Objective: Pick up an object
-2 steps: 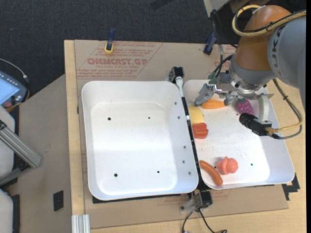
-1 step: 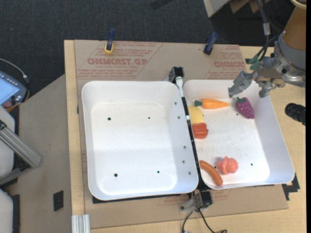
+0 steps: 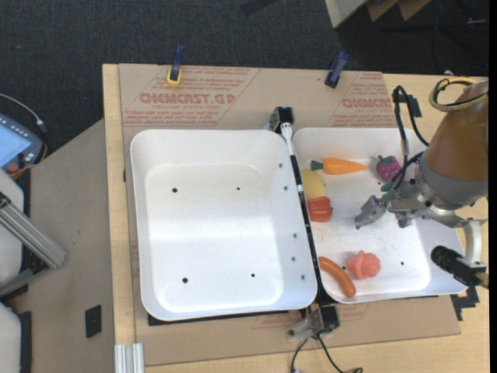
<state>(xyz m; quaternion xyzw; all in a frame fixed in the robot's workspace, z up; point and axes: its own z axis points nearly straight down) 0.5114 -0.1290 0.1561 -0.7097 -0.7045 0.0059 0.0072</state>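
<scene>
The cardboard-covered worktop (image 3: 233, 92) carries two shallow white plastic bins side by side. The left bin (image 3: 217, 224) is the larger expanse; the right bin (image 3: 404, 247) holds all the toys. The grey arm with its orange band (image 3: 458, 150) reaches in over the right bin, and its tool (image 3: 371, 212) hangs above bare bin floor, with nothing seen between its fingers; whether they stand wide or narrow cannot be told.

Candidate objects ring it: an orange plastic carrot (image 3: 342, 165), an orange sausage-shaped toy (image 3: 338, 277), a pink round toy (image 3: 363, 265), a red block (image 3: 319, 208) beneath a pale yellow piece (image 3: 312, 183), and a small purple toy (image 3: 387, 166).

The step appears to be approach, with no grasp made. The next move calls for centring over one toy, then descending.
</scene>
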